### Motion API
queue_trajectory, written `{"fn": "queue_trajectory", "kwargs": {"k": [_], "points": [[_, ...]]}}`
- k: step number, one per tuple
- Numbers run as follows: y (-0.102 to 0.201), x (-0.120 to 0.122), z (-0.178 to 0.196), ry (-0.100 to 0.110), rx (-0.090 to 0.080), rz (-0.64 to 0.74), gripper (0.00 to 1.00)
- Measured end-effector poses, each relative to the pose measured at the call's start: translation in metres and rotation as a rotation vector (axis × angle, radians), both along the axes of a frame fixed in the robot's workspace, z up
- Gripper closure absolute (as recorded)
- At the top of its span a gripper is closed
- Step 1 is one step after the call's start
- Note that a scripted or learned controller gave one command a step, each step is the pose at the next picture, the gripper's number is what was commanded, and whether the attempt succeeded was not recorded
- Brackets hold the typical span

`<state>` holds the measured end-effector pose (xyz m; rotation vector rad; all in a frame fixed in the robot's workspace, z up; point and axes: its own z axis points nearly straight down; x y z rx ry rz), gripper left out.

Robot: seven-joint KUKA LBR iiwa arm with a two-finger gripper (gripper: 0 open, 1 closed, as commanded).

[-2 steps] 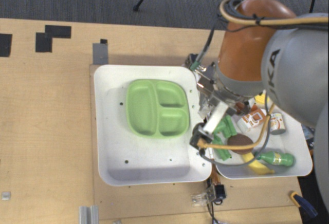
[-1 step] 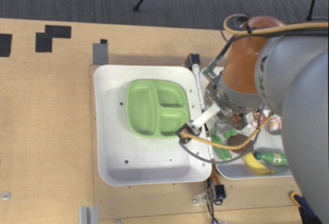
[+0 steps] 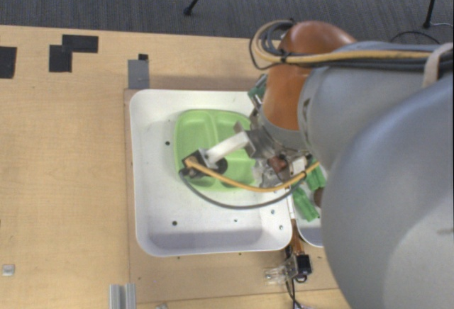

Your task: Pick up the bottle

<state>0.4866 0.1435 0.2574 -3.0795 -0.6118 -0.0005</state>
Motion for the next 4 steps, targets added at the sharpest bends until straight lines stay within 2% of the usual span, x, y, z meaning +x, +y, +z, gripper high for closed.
{"fn": "queue_trajectory", "kwargs": {"k": [1, 2, 3, 4], "points": [[0.057, 0.0, -0.031, 0.002, -0.001, 0.182, 1.0], [0.072, 0.0, -0.064, 0.002, -0.002, 0.188, 1.0], [-0.009, 0.017, 0.01, -0.002, -0.002, 0.171, 1.0], [0.043, 0.024, -0.057, 0.003, -0.001, 0.282, 1.0]]}}
